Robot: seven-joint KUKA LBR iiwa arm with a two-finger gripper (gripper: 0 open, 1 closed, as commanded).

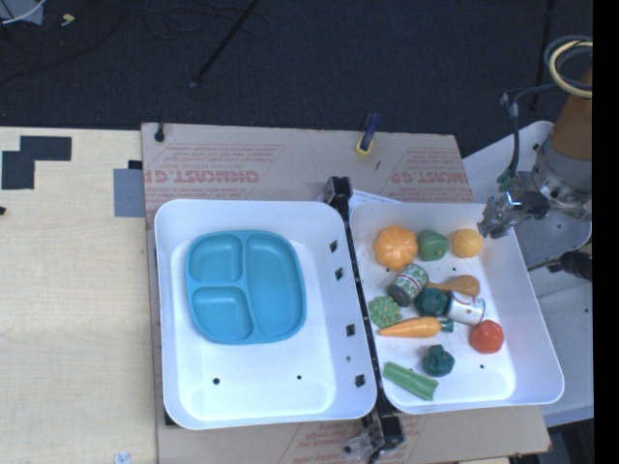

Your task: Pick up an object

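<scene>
The right bin (537, 356) holds several toy foods: an orange pumpkin (396, 246), a green pepper (432, 246), a yellow lemon (467, 243), a small labelled can (408, 283), a brown squash (462, 284), a silver can (466, 309), a carrot (413, 329), a red tomato (487, 336), a dark green broccoli (438, 360) and a green pod (410, 380). My gripper (495, 217) hangs over the bin's far right corner, just right of the lemon and above it. I see nothing in its grasp.
The left bin (184, 375) carries a blue divided plate (245, 286). A black clip (338, 189) joins the bins at the far side. A blue and yellow clamp (367, 135) grips the cardboard's far edge. Cables trail by the arm at right.
</scene>
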